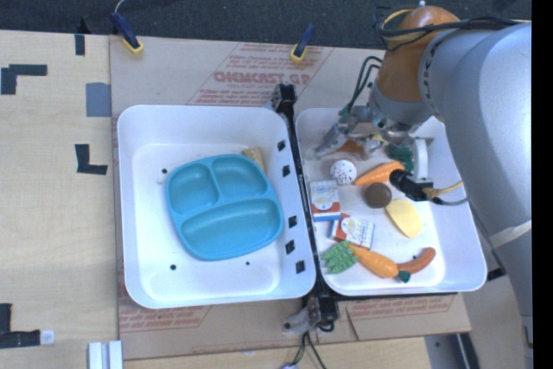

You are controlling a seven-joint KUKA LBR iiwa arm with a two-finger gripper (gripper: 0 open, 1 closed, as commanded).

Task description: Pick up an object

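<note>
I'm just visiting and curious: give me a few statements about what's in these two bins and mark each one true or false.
1. The blue divided plate lies in the left bin. True.
2. The toy carrot with green leaves lies in the left bin. False: it lies in the right bin, near its front edge.
3. The gripper is over the right bin's far end. True.
4. The white ball rests on the blue plate. False: it sits in the right bin, beside an orange toy.
5. The yellow wedge sits in the right bin. True.
</note>
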